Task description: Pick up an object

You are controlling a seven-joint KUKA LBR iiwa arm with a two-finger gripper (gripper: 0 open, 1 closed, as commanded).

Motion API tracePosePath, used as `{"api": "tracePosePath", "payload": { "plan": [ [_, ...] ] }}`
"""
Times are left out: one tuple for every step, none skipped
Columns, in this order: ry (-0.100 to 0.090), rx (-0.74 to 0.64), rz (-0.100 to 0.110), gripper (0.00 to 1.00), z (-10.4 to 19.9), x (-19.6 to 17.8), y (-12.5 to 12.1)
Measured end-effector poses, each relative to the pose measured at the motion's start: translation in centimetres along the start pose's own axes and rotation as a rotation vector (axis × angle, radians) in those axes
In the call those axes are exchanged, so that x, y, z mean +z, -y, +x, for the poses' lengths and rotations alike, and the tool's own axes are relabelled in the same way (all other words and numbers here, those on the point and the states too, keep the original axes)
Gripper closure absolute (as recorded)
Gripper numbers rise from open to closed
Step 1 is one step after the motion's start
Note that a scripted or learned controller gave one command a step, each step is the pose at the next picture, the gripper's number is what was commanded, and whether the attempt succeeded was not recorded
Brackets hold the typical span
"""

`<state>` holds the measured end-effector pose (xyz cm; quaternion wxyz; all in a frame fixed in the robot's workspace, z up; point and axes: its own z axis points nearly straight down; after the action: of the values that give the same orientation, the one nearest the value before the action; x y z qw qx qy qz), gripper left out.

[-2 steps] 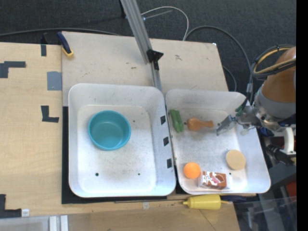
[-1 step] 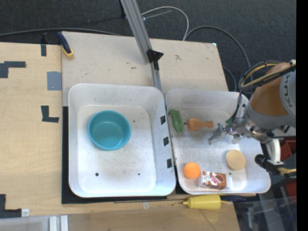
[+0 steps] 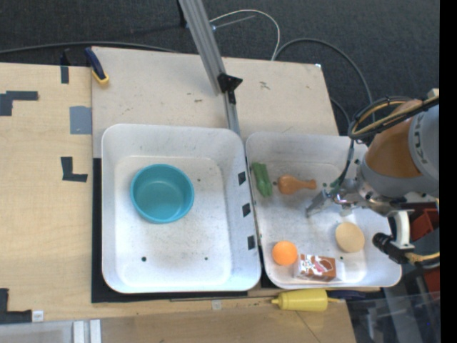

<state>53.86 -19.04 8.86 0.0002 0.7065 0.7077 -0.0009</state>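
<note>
Claw hangs low in the right bin; whether spread or pressed together, I cannot tell. Nearest lies the brown wooden piece, just beside it. Rounded and smooth, it could roll away under an off-centre pinch.

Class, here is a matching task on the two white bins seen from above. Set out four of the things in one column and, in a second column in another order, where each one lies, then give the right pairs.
Things:
1. teal bowl
2. orange ball
3. green object
4. yellow bottle

Places:
A. right bin, against its left wall
B. outside the bins, on the bench below the right bin
C. alone in the left bin
D. right bin, lower left, beside a red and white packet

Pairs: 1-C, 2-D, 3-A, 4-B
</note>
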Motion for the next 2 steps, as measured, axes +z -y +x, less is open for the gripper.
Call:
{"api": "tracePosePath", "payload": {
  "plan": [
    [-0.001, -0.001, 0.0, 1.0, 0.1, -1.0, 0.0],
    [0.001, 0.002, -0.004, 1.0, -1.0, -6.5, 0.0]
  ]
}}
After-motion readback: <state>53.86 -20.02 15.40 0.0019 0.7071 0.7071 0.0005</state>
